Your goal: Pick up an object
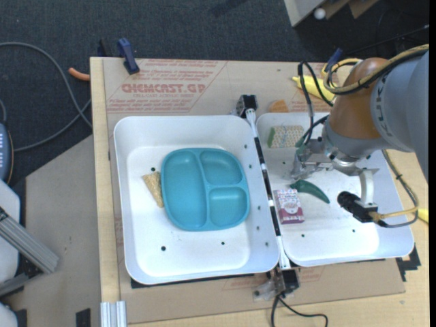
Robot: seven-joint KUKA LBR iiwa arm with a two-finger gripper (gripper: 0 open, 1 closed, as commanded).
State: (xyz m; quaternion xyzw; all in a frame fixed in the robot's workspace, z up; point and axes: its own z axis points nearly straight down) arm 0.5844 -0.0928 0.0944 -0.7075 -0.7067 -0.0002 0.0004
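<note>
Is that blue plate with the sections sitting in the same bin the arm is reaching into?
No, the blue plate lies in the left bin, while the gripper is over the right bin.

The brown bench [170, 87] (printed red lettering) bears two white bins, left [136, 251] and right [340, 251], side by side.

Left bin [136, 244]: blue plate [204, 187] fills centre, near strip free. Right bin [381, 247]: arm [381, 107] blocks far half, near floor open.
</note>
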